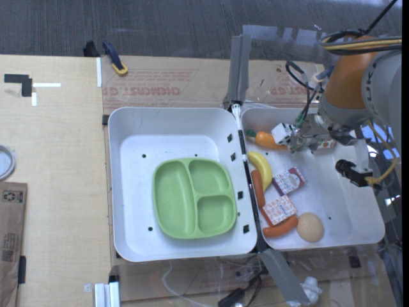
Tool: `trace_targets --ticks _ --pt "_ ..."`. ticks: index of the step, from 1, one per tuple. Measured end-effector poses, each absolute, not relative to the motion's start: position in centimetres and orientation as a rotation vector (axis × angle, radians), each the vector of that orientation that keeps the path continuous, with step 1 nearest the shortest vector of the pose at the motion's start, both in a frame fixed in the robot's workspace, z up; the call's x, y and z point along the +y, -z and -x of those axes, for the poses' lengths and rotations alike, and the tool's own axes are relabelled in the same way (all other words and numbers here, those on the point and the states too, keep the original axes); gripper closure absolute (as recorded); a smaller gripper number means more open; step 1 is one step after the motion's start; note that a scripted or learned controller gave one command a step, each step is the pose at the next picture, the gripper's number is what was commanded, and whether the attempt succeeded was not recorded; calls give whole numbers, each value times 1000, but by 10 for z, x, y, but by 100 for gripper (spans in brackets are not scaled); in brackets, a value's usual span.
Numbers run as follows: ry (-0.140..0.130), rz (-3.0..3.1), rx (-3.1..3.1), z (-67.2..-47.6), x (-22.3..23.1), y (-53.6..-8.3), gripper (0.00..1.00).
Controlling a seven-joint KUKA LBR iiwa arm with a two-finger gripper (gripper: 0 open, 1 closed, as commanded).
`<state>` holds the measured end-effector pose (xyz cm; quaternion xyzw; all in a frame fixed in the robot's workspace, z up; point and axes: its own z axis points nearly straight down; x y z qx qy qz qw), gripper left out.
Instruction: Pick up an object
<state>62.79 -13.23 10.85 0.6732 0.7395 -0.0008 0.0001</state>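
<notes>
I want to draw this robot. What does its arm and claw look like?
The arm is fat, round and grey, with a wide orange band above the wrist. Black cables loop beside it, with a yellow one on top. The claw is small, grey metal.

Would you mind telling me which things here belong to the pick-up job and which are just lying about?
Part of the job:
- yellow banana
- orange carrot
- tan egg-shaped object
- two small red-and-white cartons
- tool
- right white bin

Lying about:
- green divided plastic tray
- left white bin
- blue-and-yellow clamp
- tape roll
</notes>
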Motion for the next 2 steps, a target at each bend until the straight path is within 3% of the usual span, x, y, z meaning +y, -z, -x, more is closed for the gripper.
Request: trace_targets --ticks 1,2 --pt "3 -2115 2324 -628 -132 -108 0" --pt "3 -2116 2322 -628 -133 -117 100"
